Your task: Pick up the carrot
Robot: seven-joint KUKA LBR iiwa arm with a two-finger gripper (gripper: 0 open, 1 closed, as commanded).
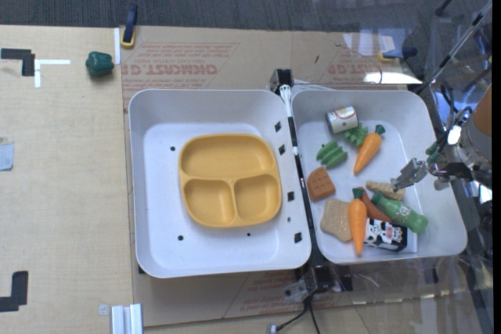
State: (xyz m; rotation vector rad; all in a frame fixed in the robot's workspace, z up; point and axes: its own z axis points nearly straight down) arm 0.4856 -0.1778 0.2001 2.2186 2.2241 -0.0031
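**Carrot unheld, right bin**

Two carrots in right bin: upper carrot tilted, just right of green beans; lower carrot upright beside bread slice. Gripper right of upper carrot, apart, holding nothing; finger spread impossible to tell.

Two orange carrots lie in right bin

Right bin crowded: we see upper carrot hemmed by green beans on its left and can up-left, bare floor on its right. Lower carrot wedged between bread and green bottle, carton touching
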